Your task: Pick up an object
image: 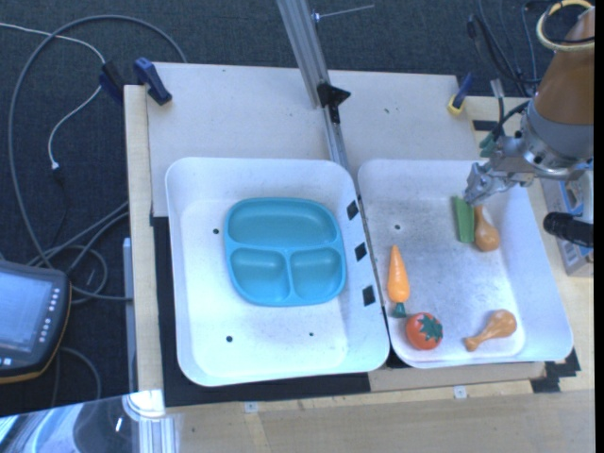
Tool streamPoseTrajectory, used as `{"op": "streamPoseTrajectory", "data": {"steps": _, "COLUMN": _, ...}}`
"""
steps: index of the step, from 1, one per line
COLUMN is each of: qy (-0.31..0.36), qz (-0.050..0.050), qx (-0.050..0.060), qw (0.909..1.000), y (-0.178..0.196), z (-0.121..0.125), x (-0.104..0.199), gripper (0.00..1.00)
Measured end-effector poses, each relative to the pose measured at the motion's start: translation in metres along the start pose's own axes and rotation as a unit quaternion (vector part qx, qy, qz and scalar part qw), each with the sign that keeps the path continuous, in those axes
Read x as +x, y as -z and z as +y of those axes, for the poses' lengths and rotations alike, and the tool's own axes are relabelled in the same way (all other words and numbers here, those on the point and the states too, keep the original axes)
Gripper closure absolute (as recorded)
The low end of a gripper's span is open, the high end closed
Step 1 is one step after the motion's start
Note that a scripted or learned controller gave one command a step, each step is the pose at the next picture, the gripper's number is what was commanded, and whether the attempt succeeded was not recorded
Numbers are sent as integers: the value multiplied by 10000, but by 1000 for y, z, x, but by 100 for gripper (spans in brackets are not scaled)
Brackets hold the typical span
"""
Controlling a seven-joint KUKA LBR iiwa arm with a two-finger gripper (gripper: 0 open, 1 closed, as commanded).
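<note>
Grey two-finger gripper (479,185), finger spacing not discernible, hangs over the right white bin (528,347) just above a green stick (463,220) and tan drumstick (485,232) near the far wall, orange carrot (397,272), red tomato (425,330) and second drumstick (492,328) along the near edges with bare floor between; left white bin (189,253) holds a blue divided plastic tray (283,250).

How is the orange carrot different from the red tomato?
The orange toy carrot is long and pointed; the red toy tomato is round. The carrot is orange all over, with a bit of green at its lower end, while the tomato is red with a green top. The carrot lies farther up the bin than the tomato. Both lie in the right white bin.
</note>
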State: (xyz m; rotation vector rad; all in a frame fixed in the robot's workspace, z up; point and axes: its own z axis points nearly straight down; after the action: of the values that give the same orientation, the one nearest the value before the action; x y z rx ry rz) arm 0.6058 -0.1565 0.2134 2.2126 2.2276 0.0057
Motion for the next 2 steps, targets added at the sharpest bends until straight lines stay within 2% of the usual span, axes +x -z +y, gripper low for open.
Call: {"op": "streamPoseTrajectory", "data": {"steps": 2, "qy": 4, "qz": 4, "qx": 3, "qw": 10000, "y": 25, "z": 11, "x": 107, "gripper": 100}}
